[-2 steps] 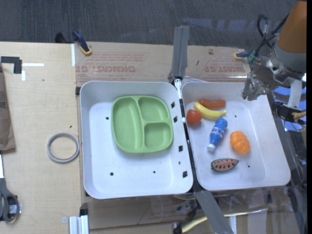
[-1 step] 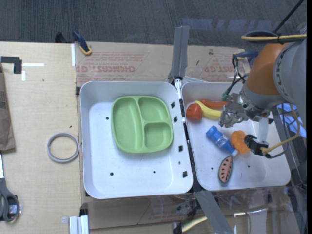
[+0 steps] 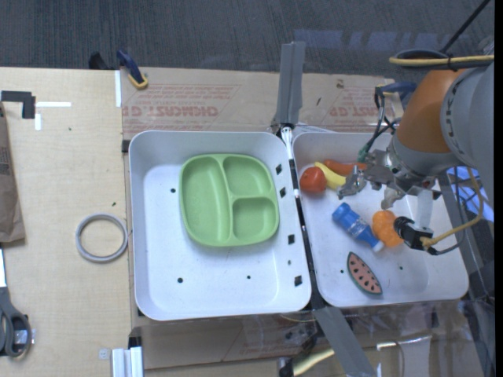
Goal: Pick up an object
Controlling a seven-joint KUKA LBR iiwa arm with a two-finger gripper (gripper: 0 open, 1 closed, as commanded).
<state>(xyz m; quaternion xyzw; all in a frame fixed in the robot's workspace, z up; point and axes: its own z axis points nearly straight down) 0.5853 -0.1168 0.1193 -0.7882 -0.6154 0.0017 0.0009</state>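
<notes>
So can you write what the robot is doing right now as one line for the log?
arm: over right bin | pincer: above toys, nothing seen held | nearest: orange toy, blue bottle | green plate: left bin

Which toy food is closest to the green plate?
The red tomato, at the right bin's left wall. The banana, orange and watermelon slice lie farther right.

Bright, even overhead light fills the scene; the white bins (image 3: 212, 293) show soft shadows along their walls, and focus is slightly soft throughout.
</notes>
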